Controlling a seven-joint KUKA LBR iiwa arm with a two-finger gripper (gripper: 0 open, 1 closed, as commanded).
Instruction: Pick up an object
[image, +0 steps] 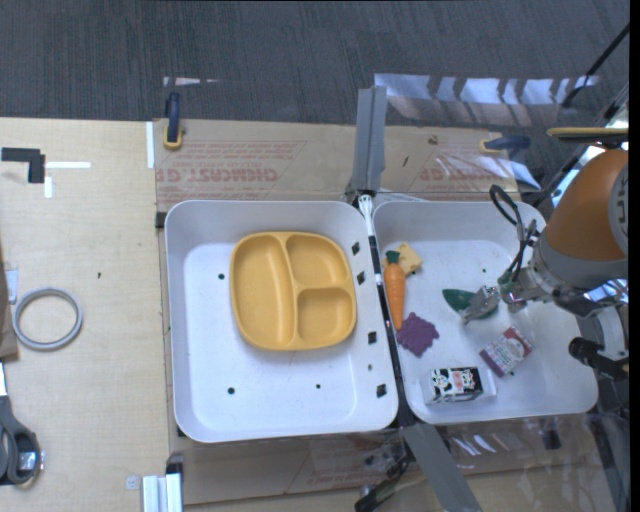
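My gripper (484, 304) is low inside the right bin (560, 400), reaching in from the right. Its tip sits just right of a small dark green object (458, 297) and seems to touch it. A red and white packet (505, 351) lies just below the gripper. An orange carrot (394, 289) lies along the bin's left wall, with a yellow piece (405, 258) at its top end. A purple object (417, 334) rests beside the carrot's lower end. A black and white carton (456, 383) lies near the front wall.
The left bin (200, 400) holds a yellow divided plate (293, 290). A grey divider post (368, 140) stands behind the seam between the bins. A roll of tape (44, 318) and scissors (18, 452) lie on the bench at far left.
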